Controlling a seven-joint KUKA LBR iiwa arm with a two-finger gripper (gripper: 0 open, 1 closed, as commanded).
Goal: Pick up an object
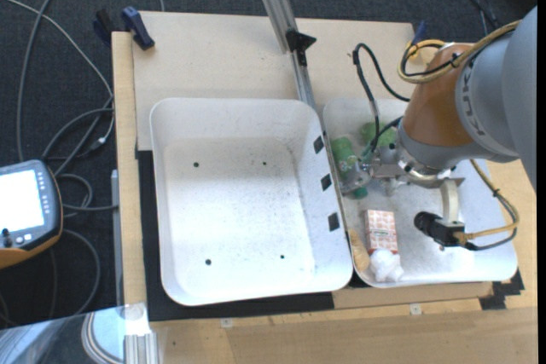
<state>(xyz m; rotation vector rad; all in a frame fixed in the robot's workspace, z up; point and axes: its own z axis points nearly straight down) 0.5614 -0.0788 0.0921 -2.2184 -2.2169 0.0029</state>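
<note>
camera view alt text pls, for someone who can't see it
A grey robot arm with an orange band reaches over the right white bin, which holds a green object and a red-and-white packet; the left white bin sits beside it.

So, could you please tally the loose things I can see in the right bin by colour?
Green: 2, one by the bin's left wall, one partly behind the arm.
Red-and-white packet: 1.
White crumpled item: 1.
Total: 4 visible; the arm hides part of the right bin.

The arm hides the tool and much of the right bin.
</note>
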